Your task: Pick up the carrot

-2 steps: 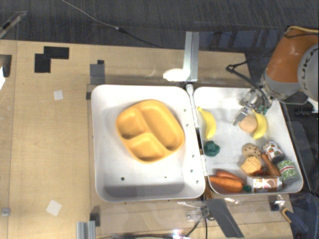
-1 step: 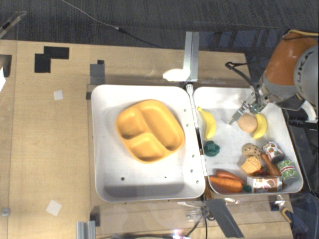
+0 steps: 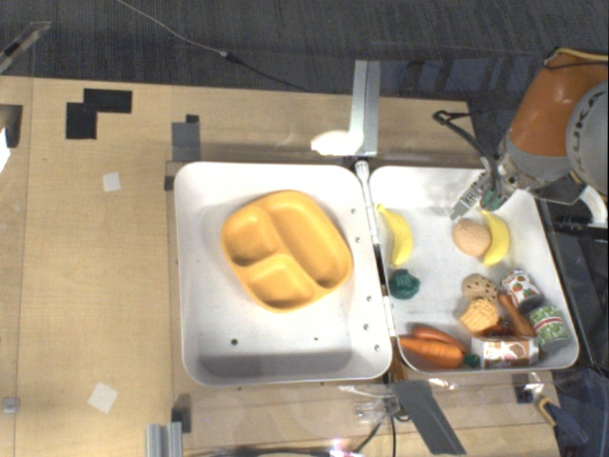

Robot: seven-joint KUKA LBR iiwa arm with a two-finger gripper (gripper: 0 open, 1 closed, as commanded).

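Note:
The orange carrot (image 3: pixel 433 352) lies lengthwise along the front wall of the right bin (image 3: pixel 433 193), with its green end pointing right towards a can lying on its side (image 3: pixel 505 352). A second, slimmer orange-red piece (image 3: pixel 434 334) rests right behind it. My gripper (image 3: pixel 481 200) hangs over the back right of that bin, well behind the carrot and just above a beige egg-shaped ball (image 3: pixel 470 238). Its fingers look spread, with nothing between them.
The right bin also holds two bananas (image 3: pixel 398 236) (image 3: pixel 497 237), a green broccoli piece (image 3: pixel 404 284), a cookie (image 3: pixel 478 285), a waffle piece (image 3: pixel 481 315), a sausage (image 3: pixel 515 314) and two upright cans (image 3: pixel 520 289) (image 3: pixel 550 324). A yellow divided plate (image 3: pixel 285 250) sits in the left bin (image 3: pixel 205 322).

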